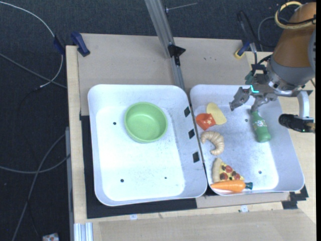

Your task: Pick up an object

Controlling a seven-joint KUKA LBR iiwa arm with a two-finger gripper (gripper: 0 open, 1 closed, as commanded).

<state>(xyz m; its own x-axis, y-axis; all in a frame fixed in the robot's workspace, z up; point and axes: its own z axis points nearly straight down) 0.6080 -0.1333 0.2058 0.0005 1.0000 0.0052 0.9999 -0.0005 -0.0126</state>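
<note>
The gripper (249, 100) hangs spread open at upper right. It sits just above the green bottle (260, 127), likely its target.

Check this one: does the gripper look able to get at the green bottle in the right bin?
Probably yes. The gripper hangs open just above the green bottle, which lies apart from the other items with nothing over it.

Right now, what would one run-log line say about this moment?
end effector: open, above right white bin | nearest: green plastic bottle, lying flat, not held | left white bin: round green bowl
</note>
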